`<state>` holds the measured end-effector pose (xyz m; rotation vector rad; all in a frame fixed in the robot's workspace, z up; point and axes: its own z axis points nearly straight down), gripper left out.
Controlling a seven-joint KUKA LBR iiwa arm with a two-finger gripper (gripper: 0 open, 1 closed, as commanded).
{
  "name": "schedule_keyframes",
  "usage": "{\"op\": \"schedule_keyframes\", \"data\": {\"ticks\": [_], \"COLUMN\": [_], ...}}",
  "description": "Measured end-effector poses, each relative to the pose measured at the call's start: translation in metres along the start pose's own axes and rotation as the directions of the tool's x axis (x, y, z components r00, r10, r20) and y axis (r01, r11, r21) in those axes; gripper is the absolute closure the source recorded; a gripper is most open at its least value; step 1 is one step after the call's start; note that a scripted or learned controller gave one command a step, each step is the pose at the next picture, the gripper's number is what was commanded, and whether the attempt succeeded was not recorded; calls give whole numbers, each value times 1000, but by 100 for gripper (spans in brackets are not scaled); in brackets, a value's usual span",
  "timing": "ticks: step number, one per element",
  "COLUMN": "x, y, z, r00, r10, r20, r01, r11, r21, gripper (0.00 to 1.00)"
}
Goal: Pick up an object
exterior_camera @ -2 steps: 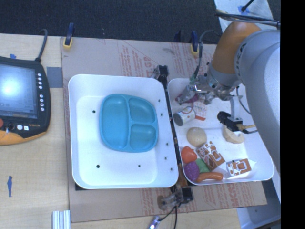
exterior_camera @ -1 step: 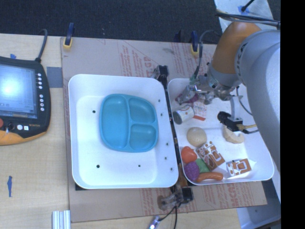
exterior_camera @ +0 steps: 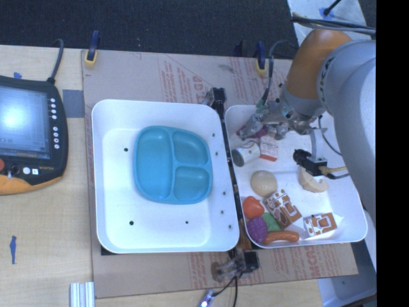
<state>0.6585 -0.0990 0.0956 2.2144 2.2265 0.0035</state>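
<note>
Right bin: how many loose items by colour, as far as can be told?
White can: 1
Beige pieces: 2
Red tomato: 1
Purple grapes: 1
Orange carrot: 1
Brown-and-white packets: 2
Total: 8; items under the gripper are unclear.

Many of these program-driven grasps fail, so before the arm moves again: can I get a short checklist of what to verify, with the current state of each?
1. Gripper is over the right bin, where the objects lie: ok, it sits at the bin's far end.
2. A target lies under it: ok, a small white cylinder and a white and red packet lie just beside it.
3. Fingers open for the grasp: cannot tell, wrist hardware hides them.
4. An object already held: cannot tell.
5. Other objects away from the descent: ok, the beige round piece and the toy food cluster lie nearer the camera.
6. Left bin ready to receive: ok, it holds a blue divided plate.
</note>
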Motion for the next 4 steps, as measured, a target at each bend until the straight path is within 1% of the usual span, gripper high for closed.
{"op": "schedule_keyframes", "data": {"ticks": [1,2,3,4], "x": [-1,-20,0,-34], "y": [0,0,0,0], "z": [0,0,0,0], "r00": [1000,1000,1000,1000], "r10": [-1,1,1,2], "r20": [0,1,4,2], "r01": [1,-1,-1,-2], "r11": [1000,1000,1000,1000], "r21": [0,-2,-2,-2], "gripper": [0,0,0,0]}}
